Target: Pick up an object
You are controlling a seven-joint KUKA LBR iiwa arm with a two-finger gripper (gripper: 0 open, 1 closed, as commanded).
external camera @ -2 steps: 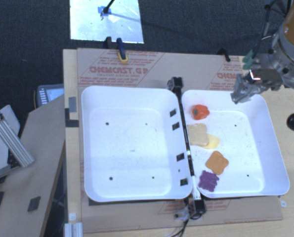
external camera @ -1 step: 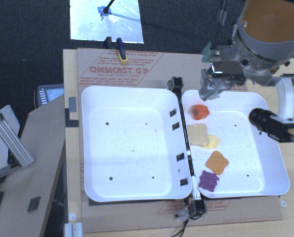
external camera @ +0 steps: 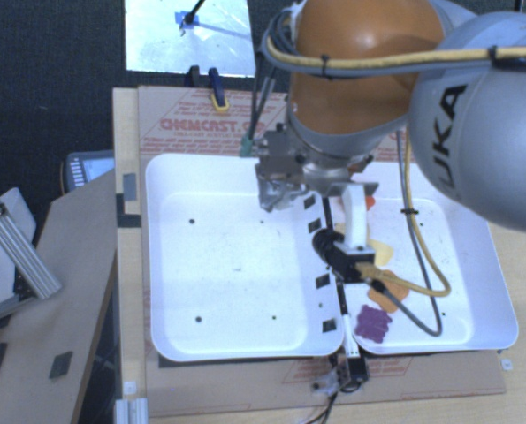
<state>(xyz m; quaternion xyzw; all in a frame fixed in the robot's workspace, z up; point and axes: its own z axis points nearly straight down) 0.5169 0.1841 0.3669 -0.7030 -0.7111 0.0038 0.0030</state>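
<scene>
On cardboard point(external camera: 201, 124) sit two white bins point(external camera: 227, 263) — dark backdrop point(external camera: 50, 51) behind.

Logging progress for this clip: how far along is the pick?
Nothing looks picked yet. The gripper sits low over the bins' divider, near the left bin. The purple object, orange piece and yellow piece lie in the right bin. Grasping and lifting remain.

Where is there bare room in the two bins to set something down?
The left bin is bare floor from its left wall to the divider between the bins. In the right bin the patch along its right wall is open. It is crowded near the divider, where the purple piece, orange piece and yellow piece lie under the tool.
</scene>
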